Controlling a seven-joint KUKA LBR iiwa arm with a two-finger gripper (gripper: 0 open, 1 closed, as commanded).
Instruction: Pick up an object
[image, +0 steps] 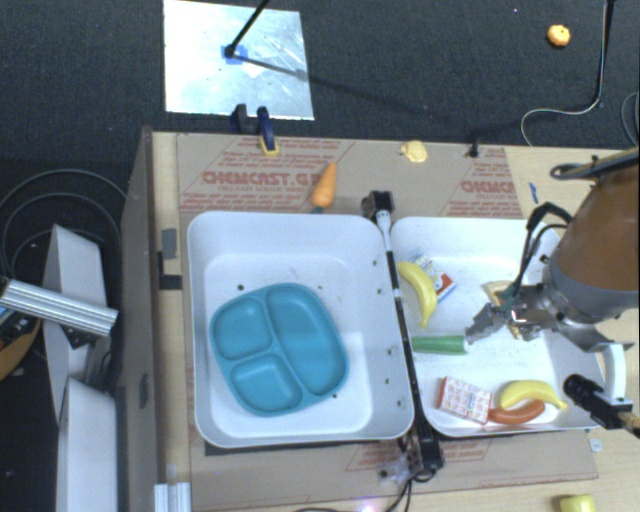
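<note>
The grey arm with its orange band reaches in from the right, its two-finger gripper (484, 327) low over the right white bin (470, 238); whether the fingers are apart or together cannot be told. Just beside the gripper lies a green cylinder (438, 344), with a yellow banana (419, 290) near the divider. Near the front rim crowd a red-and-white patterned packet (463, 399), a second yellow banana (531, 393) and a red sausage (520, 413) — little free floor. The left white bin (280, 232) holds a blue three-compartment plate (277, 346), with open floor around it. The cardboard beneath reads "CHEMCAST".
</note>
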